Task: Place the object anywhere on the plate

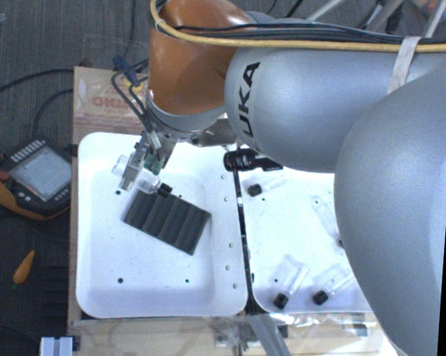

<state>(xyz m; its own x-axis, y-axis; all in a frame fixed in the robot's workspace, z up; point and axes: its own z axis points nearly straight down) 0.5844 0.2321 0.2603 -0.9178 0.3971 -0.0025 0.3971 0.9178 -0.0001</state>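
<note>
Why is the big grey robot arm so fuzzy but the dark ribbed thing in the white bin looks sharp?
In the camera view, the grey arm sits close to the lens, so it blurs and fills much of the frame; the dark ribbed plate in the left bin lies farther off and looks crisper; the white bin glares brightly under the light.

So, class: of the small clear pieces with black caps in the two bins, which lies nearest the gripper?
The capped piece in the left bin, at the dark ribbed plate's upper corner, just under the gripper. The others lie in the right bin.
</note>
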